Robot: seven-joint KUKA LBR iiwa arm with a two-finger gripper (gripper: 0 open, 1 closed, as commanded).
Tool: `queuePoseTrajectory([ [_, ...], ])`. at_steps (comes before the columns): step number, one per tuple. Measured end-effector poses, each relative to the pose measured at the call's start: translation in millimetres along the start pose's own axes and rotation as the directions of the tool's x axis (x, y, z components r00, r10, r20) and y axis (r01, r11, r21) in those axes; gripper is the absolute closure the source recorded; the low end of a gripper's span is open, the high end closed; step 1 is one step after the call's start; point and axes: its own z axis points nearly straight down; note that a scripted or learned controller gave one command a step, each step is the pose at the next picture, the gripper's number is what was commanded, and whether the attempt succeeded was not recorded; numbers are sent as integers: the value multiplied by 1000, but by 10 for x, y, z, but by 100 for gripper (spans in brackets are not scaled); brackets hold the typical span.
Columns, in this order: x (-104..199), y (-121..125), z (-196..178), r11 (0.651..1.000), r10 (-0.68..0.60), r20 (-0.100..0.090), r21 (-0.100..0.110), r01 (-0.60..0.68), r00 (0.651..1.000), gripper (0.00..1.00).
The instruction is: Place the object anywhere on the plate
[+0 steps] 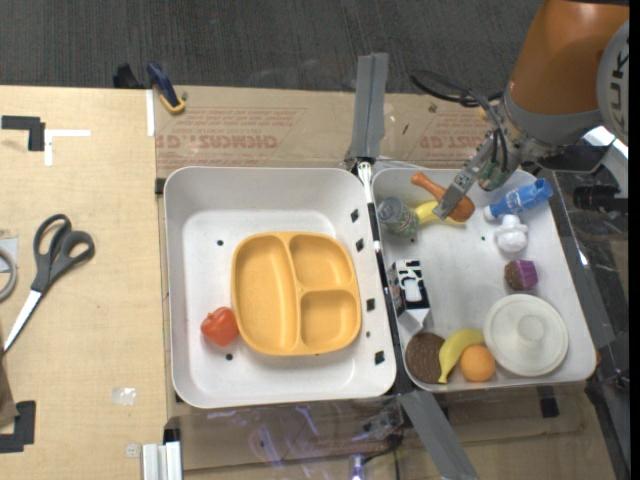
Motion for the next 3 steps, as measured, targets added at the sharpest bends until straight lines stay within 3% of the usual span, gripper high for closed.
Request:
queuePoseTrajectory([
  [1,780,316,288,994,107,-2,1,-107,994,100],
  [2,1700,609,86,1000,22,0,0,-22,1000,100],
  [3,1698,608,86,1000,23,0,0,-23,1000,0],
])
